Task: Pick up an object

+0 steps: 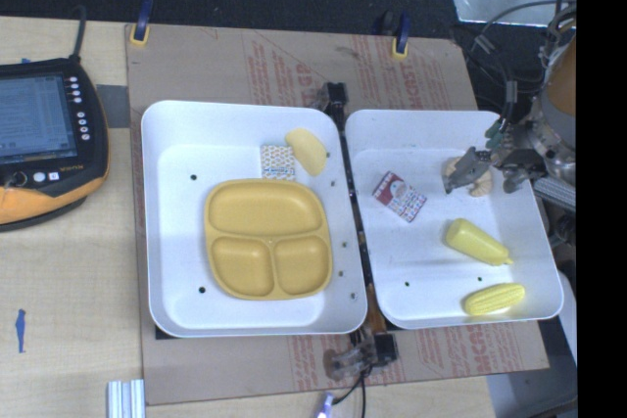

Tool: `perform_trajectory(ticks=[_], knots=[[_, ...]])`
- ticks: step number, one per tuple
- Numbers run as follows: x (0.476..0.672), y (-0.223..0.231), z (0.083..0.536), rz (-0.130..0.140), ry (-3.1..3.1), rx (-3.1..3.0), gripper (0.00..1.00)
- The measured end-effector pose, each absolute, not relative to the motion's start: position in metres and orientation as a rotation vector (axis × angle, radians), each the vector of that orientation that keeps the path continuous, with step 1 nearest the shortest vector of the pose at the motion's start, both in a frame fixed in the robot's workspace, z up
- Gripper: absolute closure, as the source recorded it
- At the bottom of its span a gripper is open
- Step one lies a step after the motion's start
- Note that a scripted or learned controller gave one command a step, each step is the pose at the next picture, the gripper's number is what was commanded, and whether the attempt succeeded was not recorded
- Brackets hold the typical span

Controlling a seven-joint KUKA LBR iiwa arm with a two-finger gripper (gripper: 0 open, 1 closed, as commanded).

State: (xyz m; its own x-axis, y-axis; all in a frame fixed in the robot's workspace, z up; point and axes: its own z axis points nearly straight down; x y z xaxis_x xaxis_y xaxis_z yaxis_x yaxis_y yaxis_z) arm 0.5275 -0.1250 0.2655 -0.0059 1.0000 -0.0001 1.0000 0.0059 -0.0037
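Cardboard covered the bench (245, 54) under two shallow white bins, and a teach pendant (44, 137) lay off to the far side. We had the arm (549, 152) reaching in low over the right bin (421, 308), wrist bent down toward the bin's upper corner, with the gripper (468, 171) just above the floor there. Its dark fingers stood spread, and a small pale object (477, 187) lay right at their tips; we could not tell whether it sat between them or merely beside them, so we counted nothing as held.

We judged the main risk to be a miss. The pale object sat close to the bin's wall, and if the fingers closed slightly off it they would likely nudge it against the wall or close on air. A fingertip pressing on the bin's floor could also have dragged the bin.

Other candidates lay in the same bin: a yellow pepper-like piece (477, 242), a toy corn cob (494, 299) near the front rim, and a small printed packet (399, 197) toward the middle. The rounded yellow pieces looked apt to roll out of a pinch; the flat packet offered little to grip. In the left bin (167, 308) sat a yellow divided tray (266, 238), a second packet (277, 162) and a yellow wedge (306, 150), all well apart from the gripper.
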Motion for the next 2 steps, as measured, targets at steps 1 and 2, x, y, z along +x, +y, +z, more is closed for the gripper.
perform_trajectory(ticks=[1,2], knots=[[0.534,-0.175,0.091,0.008,-2.224,-2.214,0.00],[0.492,-0.153,0.091,0.005,-2.224,-2.213,0.00]])
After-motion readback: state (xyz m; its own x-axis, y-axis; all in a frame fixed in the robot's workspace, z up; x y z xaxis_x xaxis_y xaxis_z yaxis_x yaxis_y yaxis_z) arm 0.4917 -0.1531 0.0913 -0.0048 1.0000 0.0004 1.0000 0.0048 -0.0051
